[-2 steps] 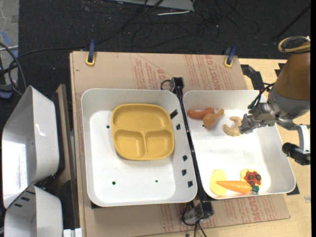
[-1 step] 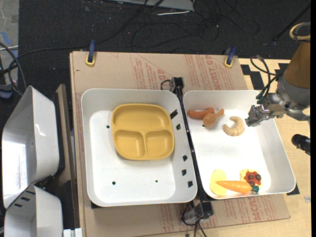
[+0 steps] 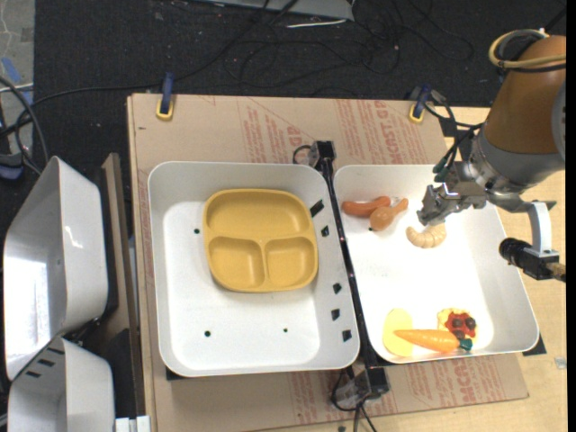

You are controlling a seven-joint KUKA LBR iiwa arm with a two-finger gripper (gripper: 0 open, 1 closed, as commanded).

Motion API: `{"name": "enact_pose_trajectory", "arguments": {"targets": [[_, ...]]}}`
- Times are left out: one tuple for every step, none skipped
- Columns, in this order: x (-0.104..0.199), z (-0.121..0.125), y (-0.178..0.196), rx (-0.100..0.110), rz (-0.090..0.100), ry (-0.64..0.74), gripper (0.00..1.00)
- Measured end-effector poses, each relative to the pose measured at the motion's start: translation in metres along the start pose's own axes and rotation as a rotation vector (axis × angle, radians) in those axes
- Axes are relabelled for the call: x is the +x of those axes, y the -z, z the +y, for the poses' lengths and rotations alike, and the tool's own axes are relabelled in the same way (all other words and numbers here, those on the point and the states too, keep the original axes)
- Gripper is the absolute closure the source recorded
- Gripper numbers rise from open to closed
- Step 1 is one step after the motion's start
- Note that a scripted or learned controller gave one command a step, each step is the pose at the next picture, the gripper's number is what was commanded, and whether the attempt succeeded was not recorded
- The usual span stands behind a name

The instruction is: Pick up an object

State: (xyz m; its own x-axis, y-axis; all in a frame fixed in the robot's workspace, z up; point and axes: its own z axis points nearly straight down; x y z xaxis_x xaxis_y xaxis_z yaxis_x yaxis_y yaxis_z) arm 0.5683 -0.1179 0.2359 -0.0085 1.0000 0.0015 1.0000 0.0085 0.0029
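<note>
- I see the pale croissant-shaped piece (image 3: 427, 236) in the right bin (image 3: 504, 277), toward its far side.
- My gripper (image 3: 436, 207) sits directly over it, touching or nearly so.
- An orange sausage (image 3: 367, 207) and a small orange piece (image 3: 385, 216) lie just left.
- A carrot (image 3: 427, 338) rests near the front.
- The left bin (image 3: 171, 268) holds a yellow divided plate (image 3: 261, 239).
</note>
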Motion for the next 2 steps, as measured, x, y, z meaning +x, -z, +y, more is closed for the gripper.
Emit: {"name": "enact_pose_trajectory", "arguments": {"targets": [[0.048, -0.004, -0.002, 0.004, 0.000, -0.001, 1.00], [0.101, 0.002, 0.007, 0.002, 0.000, 0.000, 1.00]]}}
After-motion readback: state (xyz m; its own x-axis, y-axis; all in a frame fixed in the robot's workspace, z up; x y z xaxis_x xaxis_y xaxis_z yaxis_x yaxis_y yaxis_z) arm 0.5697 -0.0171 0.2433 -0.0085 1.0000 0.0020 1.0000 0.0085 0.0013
